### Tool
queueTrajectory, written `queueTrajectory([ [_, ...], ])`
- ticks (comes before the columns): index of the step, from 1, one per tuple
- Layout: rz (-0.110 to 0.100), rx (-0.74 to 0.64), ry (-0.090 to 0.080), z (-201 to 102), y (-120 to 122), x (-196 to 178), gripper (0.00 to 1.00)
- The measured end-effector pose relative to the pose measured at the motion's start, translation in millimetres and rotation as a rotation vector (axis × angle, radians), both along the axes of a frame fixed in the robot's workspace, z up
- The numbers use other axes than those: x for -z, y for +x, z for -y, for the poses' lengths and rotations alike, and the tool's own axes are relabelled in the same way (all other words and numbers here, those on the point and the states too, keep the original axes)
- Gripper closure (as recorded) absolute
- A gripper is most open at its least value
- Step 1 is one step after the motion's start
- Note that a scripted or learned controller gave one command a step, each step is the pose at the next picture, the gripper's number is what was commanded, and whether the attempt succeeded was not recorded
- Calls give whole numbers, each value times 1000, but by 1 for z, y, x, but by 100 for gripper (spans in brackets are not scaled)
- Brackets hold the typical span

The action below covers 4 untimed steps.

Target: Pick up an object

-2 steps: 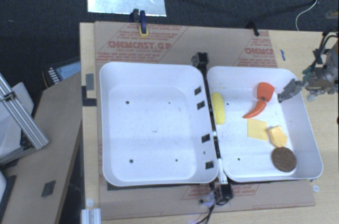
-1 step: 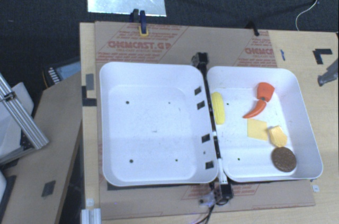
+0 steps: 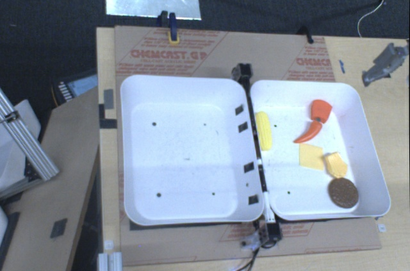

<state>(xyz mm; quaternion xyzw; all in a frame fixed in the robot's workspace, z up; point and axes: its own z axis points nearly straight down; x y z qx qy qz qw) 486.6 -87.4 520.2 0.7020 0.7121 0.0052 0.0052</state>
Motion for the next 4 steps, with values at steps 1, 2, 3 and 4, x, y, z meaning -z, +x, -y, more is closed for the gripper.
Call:
queueTrajectory([
  [1, -10, 5, 0, -35, 8, -16, 0],
  [2, -7, 6, -1, -33, 8, -27, 100],
  [3, -12, 21, -4, 54, 32, -14, 100],
  [4, -11, 17, -4, 123, 93, 3, 100],
])
